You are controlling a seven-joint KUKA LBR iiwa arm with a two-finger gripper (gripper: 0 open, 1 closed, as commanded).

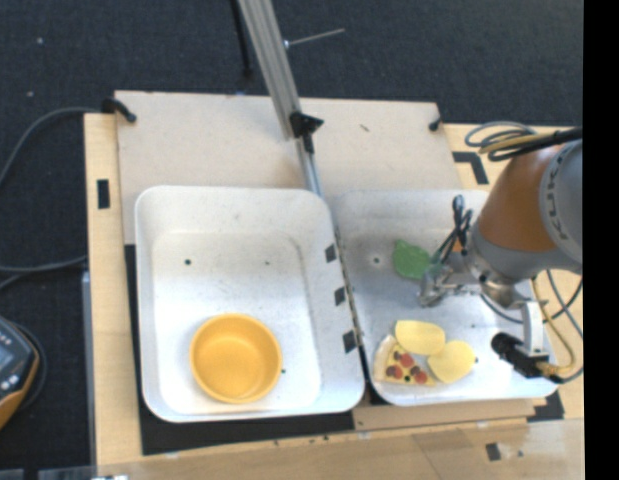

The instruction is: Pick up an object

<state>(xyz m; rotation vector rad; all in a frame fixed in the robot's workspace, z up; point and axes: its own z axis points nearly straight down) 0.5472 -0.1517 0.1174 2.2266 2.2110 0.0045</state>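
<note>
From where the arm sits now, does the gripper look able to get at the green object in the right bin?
Probably yes. The gripper hangs just beside the green object in the right bin, and nothing lies between them; the yellow pieces sit nearer the bin's front edge, out of the way.

Arm (529, 218): cut off at the right edge, hiding the right bin's (389, 218) far right side. Gripper (434, 290): fingers too small to resolve beside the green object (411, 259), possibly a leaf. Black-and-orange device (4, 368): left of the left bin (159, 208), cropped by the frame.
</note>
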